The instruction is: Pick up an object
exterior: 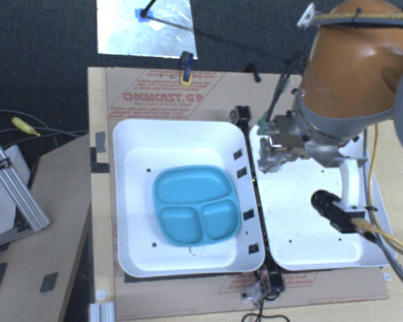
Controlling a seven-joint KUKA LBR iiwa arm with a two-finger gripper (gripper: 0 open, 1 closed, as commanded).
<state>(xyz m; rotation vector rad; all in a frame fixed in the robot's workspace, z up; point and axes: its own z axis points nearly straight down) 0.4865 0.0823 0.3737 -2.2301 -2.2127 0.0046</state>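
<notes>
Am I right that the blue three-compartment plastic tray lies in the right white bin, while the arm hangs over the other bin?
Not quite. The camera view shows the blue three-compartment plastic tray lying in the left white bin, and the arm's gripper hangs over the right white bin.

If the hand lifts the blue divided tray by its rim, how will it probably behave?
The blue tray looks like moulded plastic, so probably stiff and light. Its glossy, rounded rim may slip. It lies flat in the left bin, so it would likely slide rather than roll.
</notes>
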